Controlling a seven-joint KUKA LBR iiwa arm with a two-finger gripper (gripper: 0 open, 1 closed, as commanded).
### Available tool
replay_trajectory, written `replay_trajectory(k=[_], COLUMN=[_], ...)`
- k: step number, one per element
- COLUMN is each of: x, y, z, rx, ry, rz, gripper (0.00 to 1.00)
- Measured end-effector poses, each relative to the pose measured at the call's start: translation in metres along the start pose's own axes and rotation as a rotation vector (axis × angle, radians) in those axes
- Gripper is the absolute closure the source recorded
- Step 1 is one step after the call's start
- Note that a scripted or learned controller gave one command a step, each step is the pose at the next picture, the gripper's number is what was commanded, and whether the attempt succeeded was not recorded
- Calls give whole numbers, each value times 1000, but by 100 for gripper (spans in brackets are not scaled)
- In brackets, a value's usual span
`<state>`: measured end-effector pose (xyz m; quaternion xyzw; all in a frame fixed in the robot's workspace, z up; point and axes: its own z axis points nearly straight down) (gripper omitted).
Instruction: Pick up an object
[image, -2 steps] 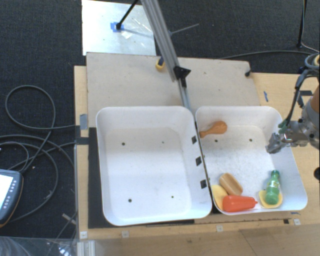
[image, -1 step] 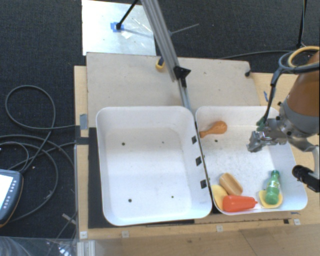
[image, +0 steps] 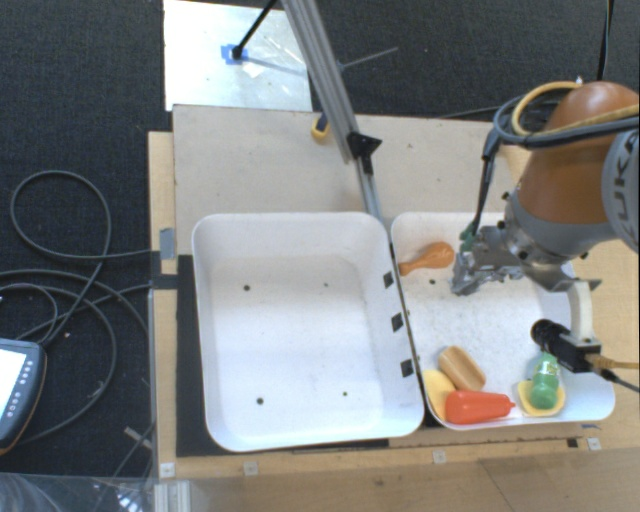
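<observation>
My gripper (image: 470, 280) hangs over the back of the right bin (image: 500, 325), just right of an orange drumstick-shaped toy (image: 427, 259). Nothing shows between its fingers, and their spread is hidden from this angle. Along the bin's front edge lie a hot-dog bun toy (image: 462, 367), a yellow piece (image: 437, 385), a red-orange pepper-like toy (image: 478, 406) and a green bottle (image: 544, 383) resting on a yellow item.
The left bin (image: 300, 330) stands beside the right one, with a row of black clips along their shared wall. A slanted metal pole (image: 335, 90) crosses the back of the bench. Cables and a tablet lie on the floor at left.
</observation>
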<state>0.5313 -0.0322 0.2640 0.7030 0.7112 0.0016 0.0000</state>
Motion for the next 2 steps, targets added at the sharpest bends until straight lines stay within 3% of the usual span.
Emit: replay_trajectory(k=[2], x=[93], y=[39], z=[13], rx=[-1], ry=[0], rz=[2], gripper=[100])
